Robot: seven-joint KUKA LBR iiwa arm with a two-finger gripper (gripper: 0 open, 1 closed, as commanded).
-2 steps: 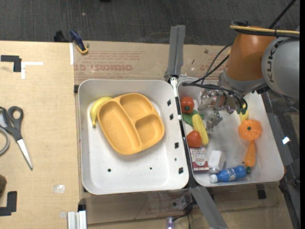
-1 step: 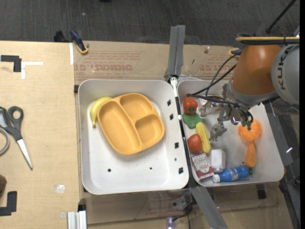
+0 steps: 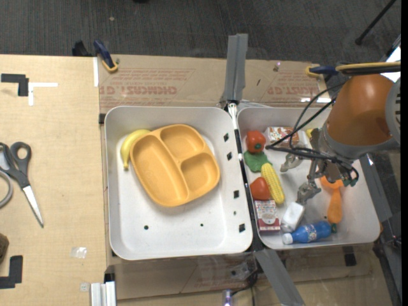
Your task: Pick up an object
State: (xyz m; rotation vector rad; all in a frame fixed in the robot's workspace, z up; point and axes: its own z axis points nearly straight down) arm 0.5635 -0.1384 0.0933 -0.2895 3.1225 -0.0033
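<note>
The end effector [image 3: 305,178] hangs over the right bin [image 3: 366,231], its metal fingers [image 3: 310,189] pointing down and nothing seen between them; whether they are spread or pressed together cannot be told from this slant.

Candidate items: the carrot [image 3: 334,206] lies just beside the end effector, on its arm side; the corn [image 3: 272,181] lies near on the far side from the arm; the bottle [image 3: 310,233] lies just beyond the fingertips toward the near bin wall, on its side.

Handling, as judged: all appear to be light plastic toys, stiff, smooth and likely slippery; the carrot tapers, so a hold across its thicker middle seems soundest; the corn's ridged body should give better purchase, taken across its short axis; the round bottle may roll away under a closing grip.

Surface: the bin floor is white, smooth and shallow-walled; items may slide on it.

Room: the right bin is crowded, items lying close or touching, with little clearance for the fingers; the left bin [image 3: 127,234], well apart beyond the corn, holds a tray [image 3: 173,164]; both bins sit on the counter [image 3: 44,171].
</note>
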